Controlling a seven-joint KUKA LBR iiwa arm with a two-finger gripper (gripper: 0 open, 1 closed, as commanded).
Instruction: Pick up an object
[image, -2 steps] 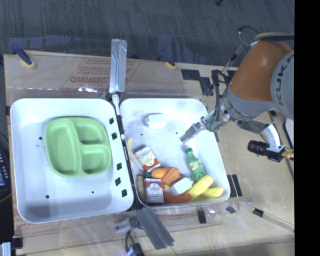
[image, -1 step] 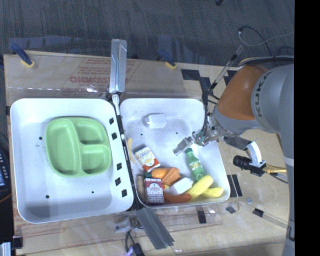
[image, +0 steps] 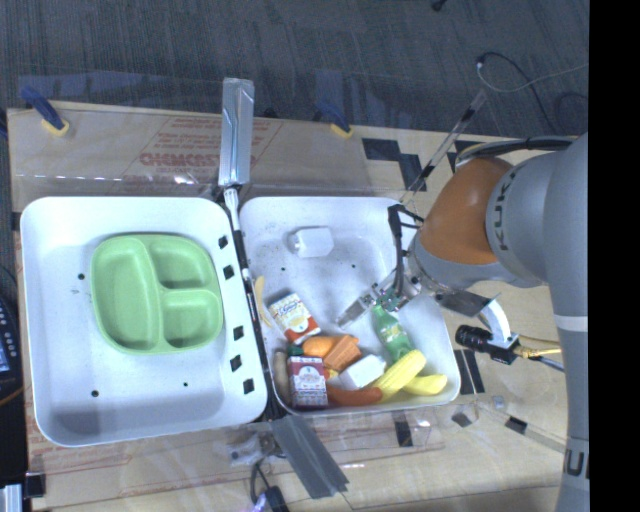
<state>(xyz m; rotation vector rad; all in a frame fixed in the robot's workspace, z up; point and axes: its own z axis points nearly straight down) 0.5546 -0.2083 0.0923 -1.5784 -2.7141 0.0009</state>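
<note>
My gripper (image: 368, 303) hangs low over the right bin (image: 270, 225), near its right side. Just below and to its right lies a green bottle (image: 392, 336), its upper end close to the gripper; whether they touch I cannot tell. Along the bin's front lie a yellow banana (image: 412, 372), a white block (image: 365, 372), a red sausage (image: 356, 396), a red carton (image: 307, 382) and an orange piece (image: 331, 349). A small white and orange carton (image: 292, 315) lies to the gripper's left. A white rounded object (image: 312, 241) rests toward the back.
The left bin (image: 45, 330) holds a green divided plate (image: 157, 291). A raised divider (image: 240, 270) separates the two bins. The grey arm with its orange band (image: 462, 215) reaches in over the right bin's right wall.
</note>
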